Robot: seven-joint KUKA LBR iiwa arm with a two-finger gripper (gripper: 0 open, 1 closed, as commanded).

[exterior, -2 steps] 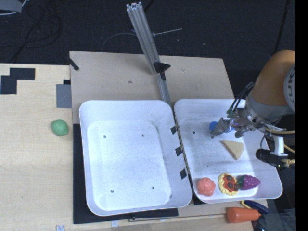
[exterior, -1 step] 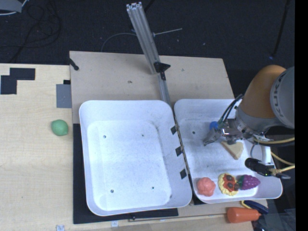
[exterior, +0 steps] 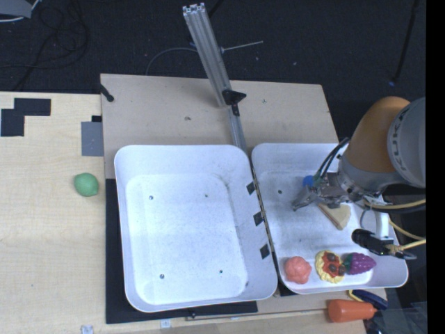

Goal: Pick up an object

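**Gripper sitting low in right bin, grasp unclear**

Arm (exterior: 389, 141) is reaching in from the right, grey body with orange band, wrist pointing down into the right bin (exterior: 285, 165). Gripper (exterior: 311, 195) is hanging over the middle of that bin, just beside a tan wedge-shaped object (exterior: 338, 216), possibly a cheese or bread slice. Dark metal prongs are spreading out left of the wrist, but how far the tool is parted cannot be told at this angle; nothing is visibly sitting in its grip. The wedge is lying on the bin floor just below-right of the tool tip, and whether it is touching the tool cannot be told.

Three more objects are lying along the near edge of the right bin: a pink-red round lump (exterior: 297, 269) at the left, a yellow and red toy item (exterior: 329, 266) just beside it, and a purple grape bunch (exterior: 360, 261) touching the yellow one on its right. All three are sitting well apart from the gripper.

Left bin (exterior: 132, 165) is lying alongside the right bin, their edges meeting at a row of black clips (exterior: 258, 218). A green ball (exterior: 87, 184) is resting on the wooden bench (exterior: 42, 242), left of both bins. An orange object (exterior: 350, 309) is lying outside the right bin, near its front edge. A metal rail (exterior: 208, 51) is slanting across the bench behind the bins.
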